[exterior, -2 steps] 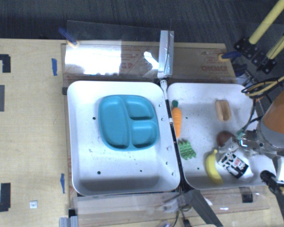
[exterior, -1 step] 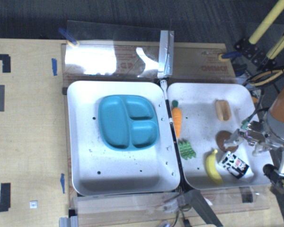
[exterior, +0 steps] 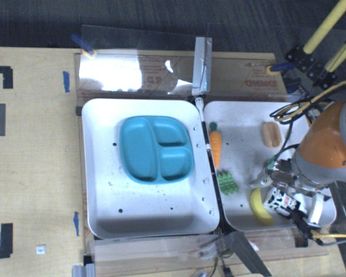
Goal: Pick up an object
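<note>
Down in the right bin (exterior: 242, 117) I have the gripper (exterior: 275, 194) low over the near end, with a yellow banana (exterior: 258, 205) lying just to its left and touching or nearly touching the tool body; I cannot tell how the gripper is set, as the wrist hides the tips, and nothing shows as held. A green knobbly toy (exterior: 226, 182), like a bit of broccoli, lies left of the banana near the dividing wall, and an orange carrot (exterior: 215, 148) with a green top lies along that wall farther back. A tan, rounded bread-like piece (exterior: 271, 134) sits toward the far right. My arm (exterior: 328, 146) with its orange band crowds the bin's right side, cables looping above it. The left bin (exterior: 98, 172) is smooth white plastic with rounded corners, holding a glossy blue divided plate (exterior: 156, 148) at its centre, with bare floor around it.
</note>
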Robot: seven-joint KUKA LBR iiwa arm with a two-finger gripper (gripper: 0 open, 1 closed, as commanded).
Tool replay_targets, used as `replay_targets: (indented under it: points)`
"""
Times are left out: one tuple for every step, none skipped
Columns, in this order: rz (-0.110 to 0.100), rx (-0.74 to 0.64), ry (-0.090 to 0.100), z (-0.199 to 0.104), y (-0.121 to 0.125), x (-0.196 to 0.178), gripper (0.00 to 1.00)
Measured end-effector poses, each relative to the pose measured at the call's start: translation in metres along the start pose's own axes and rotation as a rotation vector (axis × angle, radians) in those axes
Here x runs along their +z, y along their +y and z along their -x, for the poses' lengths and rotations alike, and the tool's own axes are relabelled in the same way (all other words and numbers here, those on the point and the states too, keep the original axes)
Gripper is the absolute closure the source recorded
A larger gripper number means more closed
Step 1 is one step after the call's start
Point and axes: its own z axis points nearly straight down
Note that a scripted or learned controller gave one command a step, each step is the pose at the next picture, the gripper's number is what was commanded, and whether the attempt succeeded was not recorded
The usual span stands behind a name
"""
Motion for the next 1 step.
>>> replay_targets:
  points:
    - [0.004,0.003,0.001,0.0008,0.0013,-0.0108,1.00]
